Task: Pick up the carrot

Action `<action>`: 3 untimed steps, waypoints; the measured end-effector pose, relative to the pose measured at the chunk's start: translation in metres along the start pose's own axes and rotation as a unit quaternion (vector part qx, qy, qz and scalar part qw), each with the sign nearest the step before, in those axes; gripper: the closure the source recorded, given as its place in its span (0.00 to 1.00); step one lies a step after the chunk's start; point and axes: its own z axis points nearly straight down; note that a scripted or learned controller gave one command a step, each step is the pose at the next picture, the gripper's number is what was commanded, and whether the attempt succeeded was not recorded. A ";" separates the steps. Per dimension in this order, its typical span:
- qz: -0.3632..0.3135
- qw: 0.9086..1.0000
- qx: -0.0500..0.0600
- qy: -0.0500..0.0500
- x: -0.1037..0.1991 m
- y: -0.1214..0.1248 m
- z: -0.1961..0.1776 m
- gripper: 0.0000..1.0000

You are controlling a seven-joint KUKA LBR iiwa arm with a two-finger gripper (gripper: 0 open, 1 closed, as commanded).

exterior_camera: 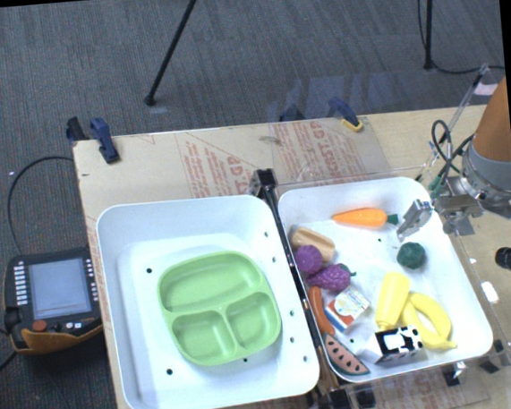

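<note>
Bench surface carries two white bins; the carrot [361,219] lies near the far wall of the right bin [477,305]. Gripper [416,217] sits just right of the carrot, apparently clear of it, holding nothing; finger opening cannot be determined.

Our arm: orange band, grey wrist, metal end piece

At the right edge we see the arm [493,154] as a broad orange band above a rounded grey wrist section with a darker rim beneath it. From there we make out a cluster of pale grey metal brackets and blocks, with thin dark cables looping above and beside them. The gripper [416,217] ends in a small silvery, angular piece with flat, shiny faces. We cannot read any markings or screws at this size.
</note>
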 end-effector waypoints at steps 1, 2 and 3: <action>0.083 0.997 -0.002 0.001 -0.002 0.038 0.087 0.00; 0.136 0.991 0.000 0.006 0.005 0.066 0.109 0.00; 0.131 0.991 0.000 0.003 0.005 0.067 0.098 1.00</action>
